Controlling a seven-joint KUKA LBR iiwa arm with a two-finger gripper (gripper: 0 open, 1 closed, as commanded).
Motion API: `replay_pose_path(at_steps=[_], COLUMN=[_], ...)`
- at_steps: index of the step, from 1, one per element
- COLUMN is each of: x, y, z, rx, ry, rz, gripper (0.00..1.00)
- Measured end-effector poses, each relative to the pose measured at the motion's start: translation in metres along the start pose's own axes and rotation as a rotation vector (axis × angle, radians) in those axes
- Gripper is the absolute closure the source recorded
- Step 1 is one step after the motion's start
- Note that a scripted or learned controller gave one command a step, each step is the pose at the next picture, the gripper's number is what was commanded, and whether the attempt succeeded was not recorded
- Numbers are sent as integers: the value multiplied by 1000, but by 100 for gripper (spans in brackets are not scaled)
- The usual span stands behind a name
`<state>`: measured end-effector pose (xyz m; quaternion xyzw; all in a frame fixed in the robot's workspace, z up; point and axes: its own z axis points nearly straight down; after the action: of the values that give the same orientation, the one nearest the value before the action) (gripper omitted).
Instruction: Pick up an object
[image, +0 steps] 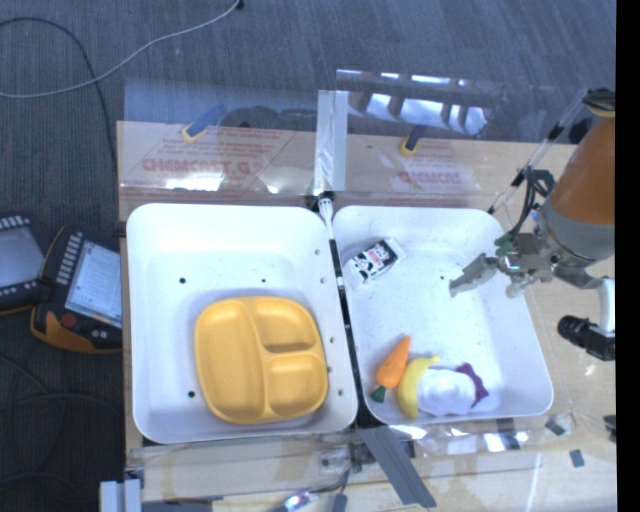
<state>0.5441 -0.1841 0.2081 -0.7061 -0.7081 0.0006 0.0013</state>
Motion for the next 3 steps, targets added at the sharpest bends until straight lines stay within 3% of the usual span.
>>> replay_pose_path(at_steps=[1,2,3], x=[79,81,82], y=[-31,-56,-54], z=[79,118,108], rx=[2,-15,-19], ry=[0,-2,0], rz=[56,71,69], gripper=[0,0,100])
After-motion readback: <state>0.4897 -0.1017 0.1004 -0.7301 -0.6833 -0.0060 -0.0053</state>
